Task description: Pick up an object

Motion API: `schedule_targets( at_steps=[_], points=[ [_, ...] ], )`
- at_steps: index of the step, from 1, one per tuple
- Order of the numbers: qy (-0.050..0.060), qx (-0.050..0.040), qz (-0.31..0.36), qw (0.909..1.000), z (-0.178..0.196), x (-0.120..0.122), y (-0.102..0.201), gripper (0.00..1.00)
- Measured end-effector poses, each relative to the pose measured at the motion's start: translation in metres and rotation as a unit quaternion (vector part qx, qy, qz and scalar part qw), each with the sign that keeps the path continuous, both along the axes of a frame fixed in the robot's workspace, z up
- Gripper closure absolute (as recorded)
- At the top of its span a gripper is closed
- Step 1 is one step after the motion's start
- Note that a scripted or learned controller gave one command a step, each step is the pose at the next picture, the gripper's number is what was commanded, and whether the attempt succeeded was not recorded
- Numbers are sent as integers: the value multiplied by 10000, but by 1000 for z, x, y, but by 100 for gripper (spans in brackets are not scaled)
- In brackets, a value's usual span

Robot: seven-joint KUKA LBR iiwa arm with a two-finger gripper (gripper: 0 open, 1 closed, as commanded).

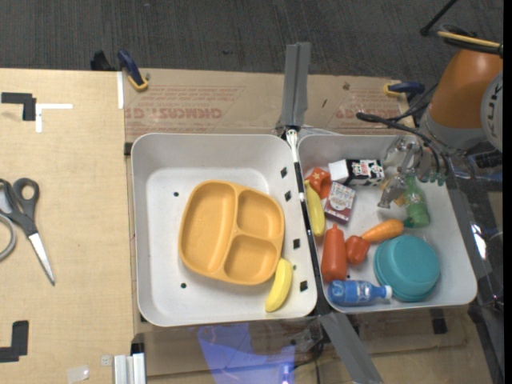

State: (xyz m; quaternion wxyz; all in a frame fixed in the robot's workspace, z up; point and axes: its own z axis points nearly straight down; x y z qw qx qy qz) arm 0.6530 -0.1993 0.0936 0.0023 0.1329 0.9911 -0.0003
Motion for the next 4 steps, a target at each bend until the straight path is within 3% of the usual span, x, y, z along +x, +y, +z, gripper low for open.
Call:
schedule_targets(
  at_steps=[1,2,3,4],
  points=[
    [-32,-14,14,10000,11,2,0,100],
    [-30,-11,13,10000,11,2,1,0],
    [-62,-22,26,10000,22,4,1,100],
    [-61,-22,27,10000,22,4,2,0]
  ],
)
